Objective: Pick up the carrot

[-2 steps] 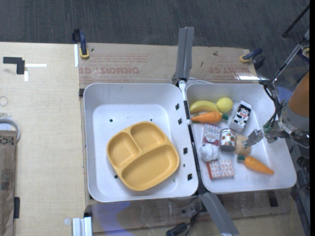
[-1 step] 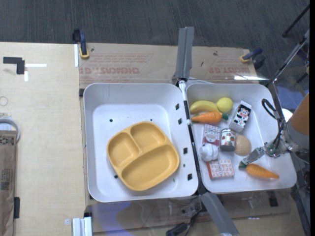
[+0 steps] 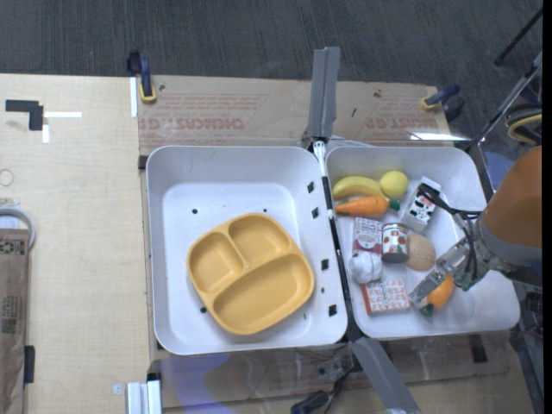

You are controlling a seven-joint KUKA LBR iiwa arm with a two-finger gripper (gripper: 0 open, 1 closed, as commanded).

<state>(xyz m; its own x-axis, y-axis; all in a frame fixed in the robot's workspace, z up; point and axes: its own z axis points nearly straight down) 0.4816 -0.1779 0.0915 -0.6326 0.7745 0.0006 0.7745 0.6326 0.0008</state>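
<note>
Two white bins sit side by side on the bench. The left bin (image 3: 164, 231) holds a yellow divided plate (image 3: 250, 272), lying at a slant. The right bin (image 3: 492, 313) is crowded. The carrot (image 3: 362, 205) lies near its upper left corner, just below the banana (image 3: 357, 185) and touching it or nearly so, with a lemon (image 3: 394, 182) to the right of both. Below the carrot stand a small carton (image 3: 366, 234) and a red can (image 3: 395, 242), with a tan round thing (image 3: 420, 252) beside the can, a white ball (image 3: 364, 267) lower down and a red box (image 3: 386, 297) at the bottom. A black-and-white box (image 3: 422, 203) lies tilted right of the lemon.

The arm comes in from the right, and its gripper (image 3: 434, 290) is low in the bin's lower right part, well apart from the carrot. Something orange (image 3: 442, 292) sits at the fingertips; I cannot tell whether the fingers are clamped on it or merely over it.
</note>
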